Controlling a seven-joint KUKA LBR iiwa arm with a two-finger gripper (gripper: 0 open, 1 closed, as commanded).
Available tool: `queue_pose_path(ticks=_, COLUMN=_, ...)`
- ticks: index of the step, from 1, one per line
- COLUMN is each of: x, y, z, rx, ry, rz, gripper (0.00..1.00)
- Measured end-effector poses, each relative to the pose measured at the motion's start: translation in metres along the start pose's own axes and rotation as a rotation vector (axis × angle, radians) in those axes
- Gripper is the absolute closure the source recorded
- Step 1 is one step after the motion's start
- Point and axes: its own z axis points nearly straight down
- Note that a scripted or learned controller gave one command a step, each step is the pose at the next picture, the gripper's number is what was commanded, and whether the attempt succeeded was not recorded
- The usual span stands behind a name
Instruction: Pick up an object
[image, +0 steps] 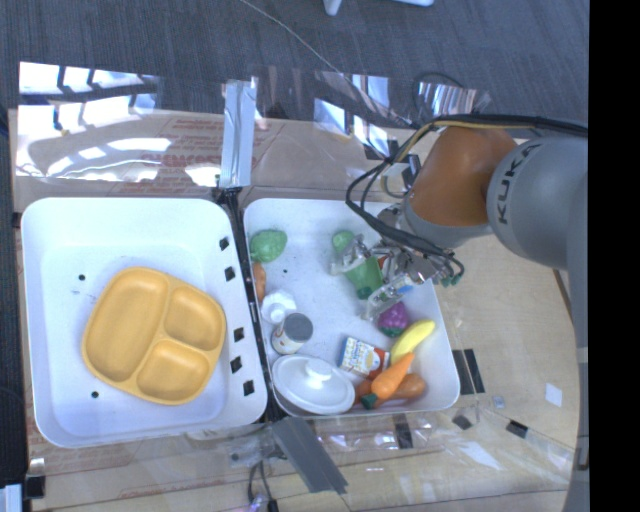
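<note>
Right under my gripper (372, 272) sits a green bottle (366, 277), lying tilted in the upper middle of the right bin (440, 345), and my metal fingers (350, 260) straddle its top end, one on either side, touching or very nearly so. Are they clamped on it? I can't tell from this angle, so I won't claim a hold. Just above the bottle's neck there's a small green ball (343, 240), close beside my left-hand finger.

Working outward through the same bin: a purple grape bunch (394, 318) just below my wrist, then a yellow banana (413, 338) slanting against the right wall. Beneath that a carrot (392, 378) and an orange lump (411, 386) press into the lower right corner, with a small juice carton (360, 355) just left of them. A white bowl (313, 384) fills the lower left corner, and above it stands a small jar with a grey lid (293, 330), touching a white cup (277, 305). A green leafy vegetable (268, 245) lies near the upper left corner, and an orange stick (260, 280) runs along the left wall.

The left bin (60, 230) holds one thing: a yellow divided plate (152, 334), three compartments, lying flat and slightly turned, nothing in it.

My arm (530, 195) comes in from the right, orange band above the wrist, cables looping over the bin's top edge
</note>
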Motion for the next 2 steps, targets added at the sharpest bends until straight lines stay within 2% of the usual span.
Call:
queue_pose_path(ticks=1, x=0.002, y=0.047, z=0.001, rx=-0.003, ry=0.0, rz=0.09, gripper=0.0)
queue_pose_path(ticks=2, x=0.0, y=0.048, z=-0.01, rx=0.0, ry=-0.003, rz=0.083, gripper=1.0)
